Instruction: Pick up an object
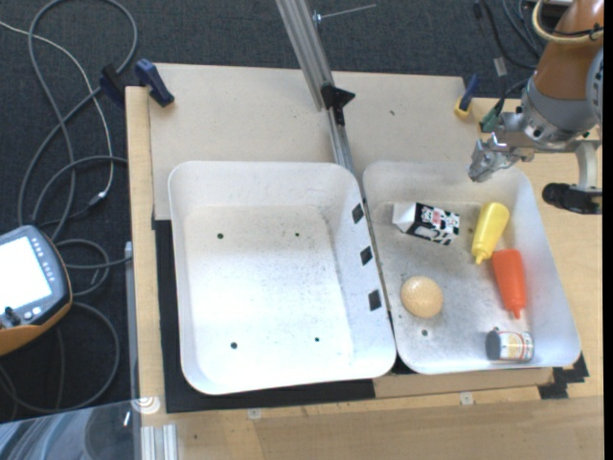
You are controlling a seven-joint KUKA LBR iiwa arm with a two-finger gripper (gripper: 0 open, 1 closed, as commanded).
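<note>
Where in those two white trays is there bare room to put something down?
The left bin has a bare floor wall to wall. In the right bin, the milk carton, yellow bottle, orange bottle, egg and can crowd it.

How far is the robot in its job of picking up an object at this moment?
Done: nothing looks picked. The milk carton, yellow bottle, orange bottle, round bun and small jar all lie in the right bin. In hand: the gripper hangs over that bin's far edge. Left: descend, grasp and lift one object.
</note>
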